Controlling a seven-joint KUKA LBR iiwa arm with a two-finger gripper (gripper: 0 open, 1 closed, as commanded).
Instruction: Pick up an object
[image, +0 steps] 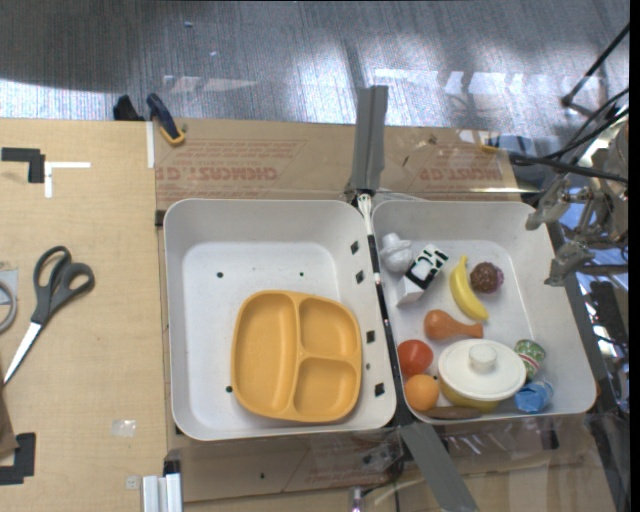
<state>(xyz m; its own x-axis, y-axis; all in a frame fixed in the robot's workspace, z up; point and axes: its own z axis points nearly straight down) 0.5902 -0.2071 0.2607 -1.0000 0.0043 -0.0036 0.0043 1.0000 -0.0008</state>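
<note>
Gripper (563, 238) sits up-right of the lidded white pot (482, 372), outside the right bin (560, 340), probably to keep the view clear. Spread or pressed together: cannot tell. Candidates crowd the pot: banana (465, 290) above, tomato (415, 355) left.

Off to your left on the tabletop (90, 400) lie scissors (45, 300) — well apart from the bins.

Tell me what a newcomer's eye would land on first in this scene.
The big yellow divided plate lying in the left bin stands out first. Next comes the crowd of small things in the right bin: a banana, a tomato, an orange and a cream lidded pot. Scissors lie on the bench at far left.
</note>
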